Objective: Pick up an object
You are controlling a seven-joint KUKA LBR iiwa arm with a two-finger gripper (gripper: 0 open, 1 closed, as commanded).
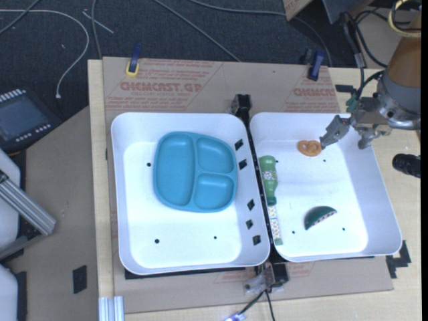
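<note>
1. While it hangs over the right bin point(374, 186), the gripper point(348, 134) has its fingers spread apart, clamping nothing.
2. Just left of the gripper lies a pretzel point(309, 148).
3. Farther below it sits a green wedge point(319, 217).

Blue plate point(194, 171); green bottle point(269, 176) (patterned label); tan pretzel point(309, 148).

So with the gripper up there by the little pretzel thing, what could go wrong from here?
The gripper sits at the right bin's upper right corner, beside the pretzel rather than over it, so closing now would likely miss. The pretzel looks small and flat, so fingers could slide over it. Descending there risks striking the bin wall.
</note>
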